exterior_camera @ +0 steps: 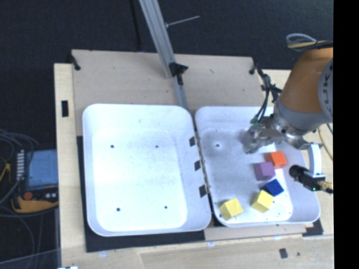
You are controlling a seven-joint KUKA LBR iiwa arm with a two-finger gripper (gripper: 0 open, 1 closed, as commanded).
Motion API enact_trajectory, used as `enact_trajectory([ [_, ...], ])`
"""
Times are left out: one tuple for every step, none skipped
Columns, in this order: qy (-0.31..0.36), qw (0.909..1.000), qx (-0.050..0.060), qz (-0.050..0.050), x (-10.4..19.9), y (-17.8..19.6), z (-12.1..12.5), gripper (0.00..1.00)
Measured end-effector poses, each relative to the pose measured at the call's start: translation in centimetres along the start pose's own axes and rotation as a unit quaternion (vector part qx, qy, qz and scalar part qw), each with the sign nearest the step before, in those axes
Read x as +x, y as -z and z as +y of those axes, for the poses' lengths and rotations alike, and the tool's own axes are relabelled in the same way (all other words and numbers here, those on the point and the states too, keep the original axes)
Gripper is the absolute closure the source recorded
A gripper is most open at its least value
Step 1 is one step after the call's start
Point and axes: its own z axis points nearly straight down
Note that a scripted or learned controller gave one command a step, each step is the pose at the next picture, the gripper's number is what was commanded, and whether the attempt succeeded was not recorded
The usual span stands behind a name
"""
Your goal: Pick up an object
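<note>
The bench, pale wood, carries two shallow white bins side by side. The left bin takes up the nine o'clock half of the pair, and the right bin sits at three o'clock, the two touching along their inner edges. A grey metal rail slants down from twelve o'clock toward the seam between them. The arm, grey with an orange band, reaches in from three o'clock over the right bin's upper half. Its gripper hangs low above the bin floor near the bin's middle; whether its fingers are spread or pressed together cannot be told, as they blur into the grey wrist. The blocks lie in the right bin toward five o'clock from the gripper. Nearest it is an orange block, at about four o'clock, with a purple block just beside and below that. A blue block lies further toward five o'clock, touching a yellow block at its lower left. A second yellow block sits apart near the bin's six o'clock rim.
</note>
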Motion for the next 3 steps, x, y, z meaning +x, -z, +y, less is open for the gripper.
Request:
enact_trajectory([
  [0.002,1.0000,0.001,0.002,5.2,1.6,-1.2,1.00],
  [0.003,1.0000,0.002,0.002,10.3,2.8,-2.9,1.00],
  [0.003,1.0000,0.002,0.002,15.4,1.6,-3.7,1.00],
])
